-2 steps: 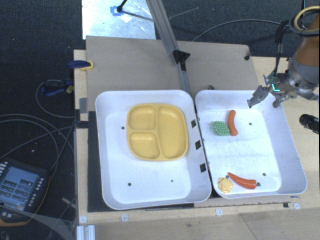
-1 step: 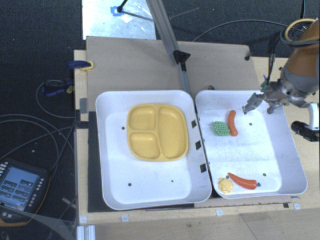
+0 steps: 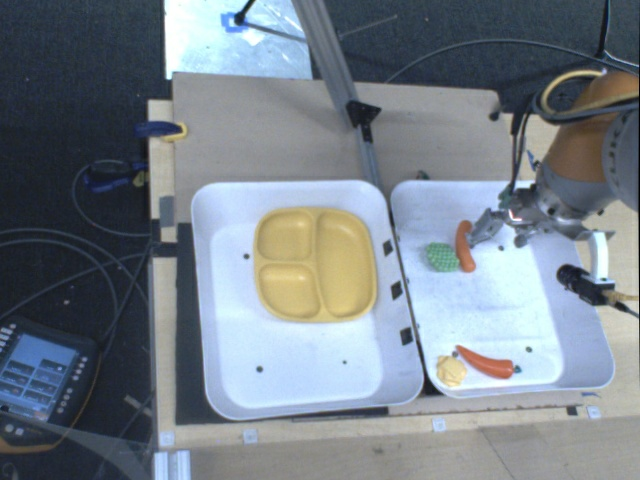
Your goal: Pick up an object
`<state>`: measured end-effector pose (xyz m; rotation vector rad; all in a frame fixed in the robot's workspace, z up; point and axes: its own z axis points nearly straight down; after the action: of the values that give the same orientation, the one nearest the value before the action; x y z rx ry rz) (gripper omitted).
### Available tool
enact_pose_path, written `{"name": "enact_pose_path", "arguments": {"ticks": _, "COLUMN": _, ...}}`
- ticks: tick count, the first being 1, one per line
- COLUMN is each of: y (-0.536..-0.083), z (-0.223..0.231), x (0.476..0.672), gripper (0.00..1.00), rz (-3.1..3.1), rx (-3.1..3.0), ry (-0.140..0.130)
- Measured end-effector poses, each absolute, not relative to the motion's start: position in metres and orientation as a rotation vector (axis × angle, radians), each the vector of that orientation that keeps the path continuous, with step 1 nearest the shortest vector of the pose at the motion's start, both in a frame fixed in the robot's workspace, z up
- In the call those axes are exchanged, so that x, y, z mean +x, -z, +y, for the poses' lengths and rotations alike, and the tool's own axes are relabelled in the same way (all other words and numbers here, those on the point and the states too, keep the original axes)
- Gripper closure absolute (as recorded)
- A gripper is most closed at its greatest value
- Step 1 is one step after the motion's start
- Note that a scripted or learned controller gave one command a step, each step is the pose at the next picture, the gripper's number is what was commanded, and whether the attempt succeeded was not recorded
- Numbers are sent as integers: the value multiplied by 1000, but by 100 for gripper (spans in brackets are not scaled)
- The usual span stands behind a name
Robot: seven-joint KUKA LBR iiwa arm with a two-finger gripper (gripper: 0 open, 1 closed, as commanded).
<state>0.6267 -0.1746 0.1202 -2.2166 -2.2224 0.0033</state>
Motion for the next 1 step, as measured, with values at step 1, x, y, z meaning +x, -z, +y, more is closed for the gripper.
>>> {"name": "enact_pose_path", "arguments": {"ticks": 1, "y": -90, "z": -174, "x": 627, "gripper": 0, "rz": -2225, "rx": -2219, "ry": -1}}
